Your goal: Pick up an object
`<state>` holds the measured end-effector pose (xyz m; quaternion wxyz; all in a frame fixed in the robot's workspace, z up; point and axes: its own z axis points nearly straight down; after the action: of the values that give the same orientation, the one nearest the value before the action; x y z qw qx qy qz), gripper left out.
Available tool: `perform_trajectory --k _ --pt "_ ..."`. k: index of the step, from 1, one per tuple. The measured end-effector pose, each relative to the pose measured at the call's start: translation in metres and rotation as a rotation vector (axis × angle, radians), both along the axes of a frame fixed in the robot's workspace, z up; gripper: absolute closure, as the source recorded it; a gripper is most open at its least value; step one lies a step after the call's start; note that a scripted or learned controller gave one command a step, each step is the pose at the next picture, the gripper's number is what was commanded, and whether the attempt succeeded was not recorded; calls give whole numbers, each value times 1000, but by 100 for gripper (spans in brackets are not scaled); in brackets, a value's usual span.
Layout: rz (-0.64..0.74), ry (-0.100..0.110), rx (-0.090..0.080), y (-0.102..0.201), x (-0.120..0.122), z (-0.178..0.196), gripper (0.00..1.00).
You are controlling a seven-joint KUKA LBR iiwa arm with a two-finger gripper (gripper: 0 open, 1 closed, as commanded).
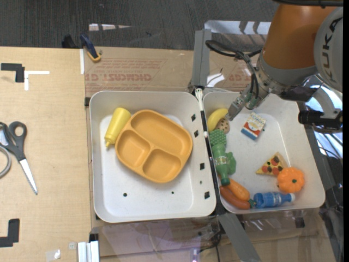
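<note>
camera view: gripper (pixel 244 103) hovers above banana (pixel 217 117) in right bin (pixel 313 187).

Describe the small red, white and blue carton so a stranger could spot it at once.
Look in the right-hand white bin, toward its far end. The small red, white and blue carton lies there alone, just below the gripper. It is the only boxy, printed item; its neighbours are rounded toy foods.

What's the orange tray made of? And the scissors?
The tray looks like matte plastic: one even orange colour, soft rounded moulded compartments. The scissors seem to have shiny metal blades, pale and reflective, with grey handles that are probably plastic.
</note>
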<state>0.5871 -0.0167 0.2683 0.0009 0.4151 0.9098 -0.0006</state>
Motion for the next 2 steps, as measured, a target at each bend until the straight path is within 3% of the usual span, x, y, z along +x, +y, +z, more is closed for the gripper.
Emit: perform_trajectory --k 1,2 --pt "-60 -2 -1 -118 17 104 100" --pt "-89 2 1 -119 2 -61 100"
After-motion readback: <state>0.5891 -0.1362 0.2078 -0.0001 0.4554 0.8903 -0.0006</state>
